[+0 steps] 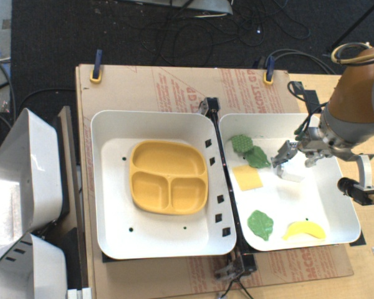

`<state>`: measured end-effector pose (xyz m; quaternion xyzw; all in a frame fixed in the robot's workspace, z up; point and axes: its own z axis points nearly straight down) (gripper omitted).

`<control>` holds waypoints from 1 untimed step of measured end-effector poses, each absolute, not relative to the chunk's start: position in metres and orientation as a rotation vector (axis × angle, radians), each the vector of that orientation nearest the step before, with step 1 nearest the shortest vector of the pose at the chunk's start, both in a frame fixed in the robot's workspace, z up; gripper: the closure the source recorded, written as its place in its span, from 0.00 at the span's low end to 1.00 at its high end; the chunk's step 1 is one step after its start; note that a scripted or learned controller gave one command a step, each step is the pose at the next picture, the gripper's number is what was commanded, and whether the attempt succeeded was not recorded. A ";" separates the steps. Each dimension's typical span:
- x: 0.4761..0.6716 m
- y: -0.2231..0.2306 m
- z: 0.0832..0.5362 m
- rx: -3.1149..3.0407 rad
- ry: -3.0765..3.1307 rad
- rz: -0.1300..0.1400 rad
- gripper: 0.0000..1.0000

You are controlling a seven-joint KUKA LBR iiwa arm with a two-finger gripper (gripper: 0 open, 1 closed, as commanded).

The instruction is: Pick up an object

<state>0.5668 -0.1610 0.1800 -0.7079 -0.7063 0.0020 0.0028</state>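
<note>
Seen from above: gripper (294, 156) poised low over the right bin (340, 195), fingers spread, nothing between them, just above a small clear item (292, 175). Scattered around it: dark green pieces (250, 151) at upper left, yellow square (247, 178) beside the divider, green leaf (260, 224) and banana (304, 231) along the near edge. In the left bin (109, 185), a yellow tray (169, 177).

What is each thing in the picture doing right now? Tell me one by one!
yellow divided plate: lying flat in the left bin, nothing on it
yellow cheese slice: flat in the right bin
dark green leafy pieces: lying together near the divider
green lettuce leaf: flat near the front
banana: lying on its side
pincer: hanging over the right bin, nothing seen between its fingers
</note>
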 end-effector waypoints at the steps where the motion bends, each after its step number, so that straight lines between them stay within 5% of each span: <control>1: 0.569 -0.170 0.123 -2.224 -2.219 0.002 0.00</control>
